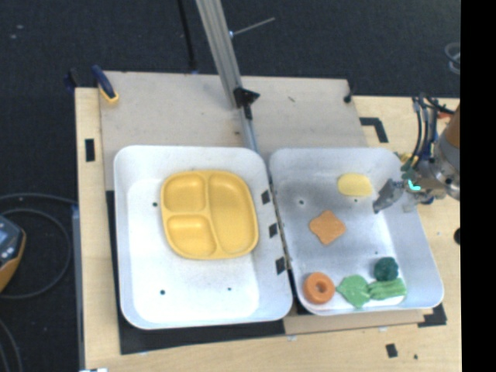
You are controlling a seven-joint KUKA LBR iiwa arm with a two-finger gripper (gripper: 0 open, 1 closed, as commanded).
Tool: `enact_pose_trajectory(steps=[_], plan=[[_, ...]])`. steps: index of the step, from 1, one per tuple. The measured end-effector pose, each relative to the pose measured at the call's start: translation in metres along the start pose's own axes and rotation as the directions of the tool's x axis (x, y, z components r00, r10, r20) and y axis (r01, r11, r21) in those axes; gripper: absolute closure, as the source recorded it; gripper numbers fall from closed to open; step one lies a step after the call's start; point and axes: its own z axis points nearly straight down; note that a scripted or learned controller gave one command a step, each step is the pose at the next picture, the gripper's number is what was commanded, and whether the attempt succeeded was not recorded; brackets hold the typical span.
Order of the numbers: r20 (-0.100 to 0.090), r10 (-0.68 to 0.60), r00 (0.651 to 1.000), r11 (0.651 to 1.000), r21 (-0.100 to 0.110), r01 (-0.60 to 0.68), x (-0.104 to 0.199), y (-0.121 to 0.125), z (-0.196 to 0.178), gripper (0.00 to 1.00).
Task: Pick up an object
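1. Progress: nothing is lifted yet, as far as can be judged; every object lies on a bin floor; the picking itself is still to do.
2. Left bin: a yellow divided plate sits in its middle, flat.
3. Right bin: an orange ring at the near left corner; an orange-brown square piece near the middle; a pale yellow lump toward the far side; green pieces along the near edge, a dark green ball just beside them.
4. Gripper: low over the right bin's far right side, near the pale yellow lump but apart from it; whether its jaws stand wide or narrow I cannot tell; nothing shows between them.
5. Surface and room: a light wooden bench on a dark floor; a metal pole slants up behind the bins.
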Motion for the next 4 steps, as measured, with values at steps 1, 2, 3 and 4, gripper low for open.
enact_pose_trajectory(steps=[1,2,3,4], plan=[[0.001,-0.001,1.0,1.0,-0.003,0.001,0.0,0.001,-0.001,0.0],[0.001,-0.003,1.0,1.0,0.001,0.003,0.008,0.006,0.052,0.0],[0.001,0.0,1.0,1.0,0.001,0.0,0.0,0.008,0.112,0.0],[0.002,0.001,1.0,1.0,-0.005,-0.001,-0.002,0.01,0.123,0.0]])
